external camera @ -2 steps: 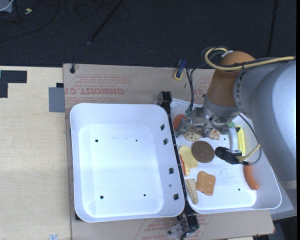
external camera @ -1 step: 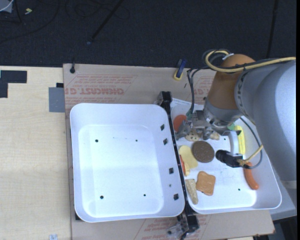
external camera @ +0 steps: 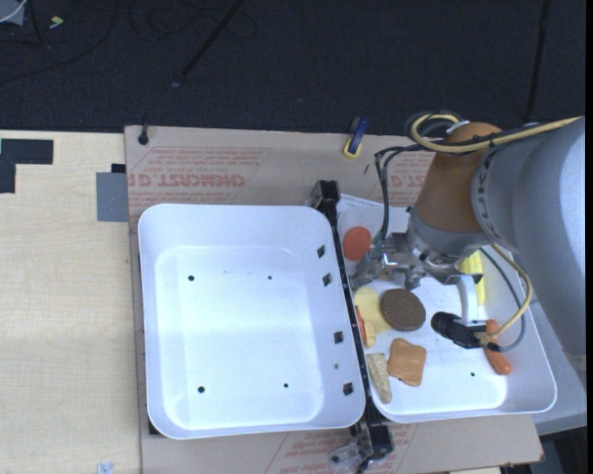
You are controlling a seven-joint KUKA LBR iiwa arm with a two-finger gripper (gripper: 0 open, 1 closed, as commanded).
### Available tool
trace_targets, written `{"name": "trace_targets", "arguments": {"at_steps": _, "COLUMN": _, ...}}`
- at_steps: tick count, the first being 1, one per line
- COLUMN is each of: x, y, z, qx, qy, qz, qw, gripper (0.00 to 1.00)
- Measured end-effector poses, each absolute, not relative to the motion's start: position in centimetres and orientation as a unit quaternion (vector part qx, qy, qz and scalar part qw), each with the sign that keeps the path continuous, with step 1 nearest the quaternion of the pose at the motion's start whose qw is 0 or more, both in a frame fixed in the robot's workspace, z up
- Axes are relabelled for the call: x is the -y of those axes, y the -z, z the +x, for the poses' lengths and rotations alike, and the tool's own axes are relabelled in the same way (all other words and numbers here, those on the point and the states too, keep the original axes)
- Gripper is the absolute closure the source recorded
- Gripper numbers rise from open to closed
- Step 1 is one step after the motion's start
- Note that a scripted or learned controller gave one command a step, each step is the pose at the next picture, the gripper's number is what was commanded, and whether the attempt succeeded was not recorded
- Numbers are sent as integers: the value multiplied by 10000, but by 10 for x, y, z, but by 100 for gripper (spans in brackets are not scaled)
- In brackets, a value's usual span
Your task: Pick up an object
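Front edge of the right bin (external camera: 457,388): an orange bread chunk (external camera: 407,360). Behind it, near the left wall, a brown biscuit (external camera: 403,309). The gripper (external camera: 390,265) hovers just beyond it; apart or together, can't tell. Likely best: centre over the biscuit, descend straight, stay off the wall

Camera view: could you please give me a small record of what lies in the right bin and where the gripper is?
right bin: white, holds all the items below
red piece: far left corner
brown disc: middle, left of centre
tan piece: just nearer the camera than the disc
orange piece: right side
gripper: over the bin, between the red piece and the disc
grasp: cannot tell
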State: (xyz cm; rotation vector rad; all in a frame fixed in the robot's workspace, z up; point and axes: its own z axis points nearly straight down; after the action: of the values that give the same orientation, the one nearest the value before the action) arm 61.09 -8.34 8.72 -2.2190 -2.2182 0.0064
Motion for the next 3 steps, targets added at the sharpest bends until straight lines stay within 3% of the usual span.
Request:
{"name": "trace_targets", "arguments": {"at_steps": 1, "x": 81, "y": -88, "z": 645, "qx": 7074, "qy": 1, "qz": -7068, "qw": 1, "gripper": 0}}
{"name": "trace_targets", "arguments": {"at_steps": 2, "x": 101, "y": -88, "z": 644, "qx": 7070, "qy": -8, "qz": -7072, "qw": 6, "gripper": 0}}
{"name": "trace_targets", "arguments": {"at_steps": 3, "x": 82, "y": -87, "z": 643, "qx": 7075, "qy": -12, "qz": -7067, "qw": 15, "gripper": 0}}
